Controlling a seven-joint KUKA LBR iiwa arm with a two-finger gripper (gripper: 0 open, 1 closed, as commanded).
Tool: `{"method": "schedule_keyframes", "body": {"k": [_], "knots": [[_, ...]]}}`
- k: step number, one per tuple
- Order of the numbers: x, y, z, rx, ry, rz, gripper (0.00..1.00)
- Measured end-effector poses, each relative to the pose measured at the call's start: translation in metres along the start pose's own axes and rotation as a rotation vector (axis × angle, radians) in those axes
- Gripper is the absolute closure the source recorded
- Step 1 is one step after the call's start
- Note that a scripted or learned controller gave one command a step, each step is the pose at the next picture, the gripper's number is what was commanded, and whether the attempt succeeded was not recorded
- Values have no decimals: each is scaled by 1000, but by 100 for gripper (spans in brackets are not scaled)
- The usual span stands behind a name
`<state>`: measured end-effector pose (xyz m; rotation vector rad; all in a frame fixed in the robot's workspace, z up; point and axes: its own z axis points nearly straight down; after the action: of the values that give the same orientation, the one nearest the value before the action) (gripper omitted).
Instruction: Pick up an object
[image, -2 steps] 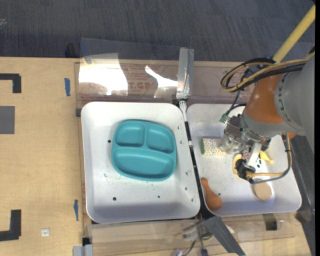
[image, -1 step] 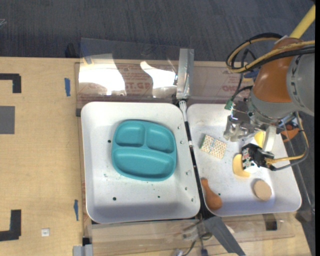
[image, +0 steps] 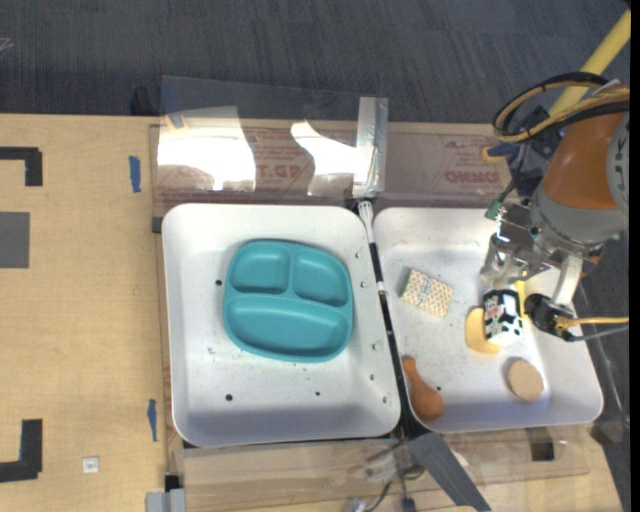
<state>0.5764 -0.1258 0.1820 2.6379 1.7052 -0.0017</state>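
My gripper hangs over the right bin, near its right side, under the arm's orange band. Its two fingers stand apart, with nothing between them, so it is open. Just below and left of it lies a small black-and-white toy on top of a yellow piece. A patterned square packet lies left of the gripper. A round tan disc rests near the bin's front right. An orange-brown piece sits at the front left corner.
The left bin holds a teal divided plate. A clear plastic sheet stands behind the bins. Yellow and black cables loop above the arm's wrist at the upper right.
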Motion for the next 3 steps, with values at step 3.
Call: {"method": "schedule_keyframes", "body": {"k": [3], "knots": [[-72, -74, -3, 2, 2, 35, 100]]}}
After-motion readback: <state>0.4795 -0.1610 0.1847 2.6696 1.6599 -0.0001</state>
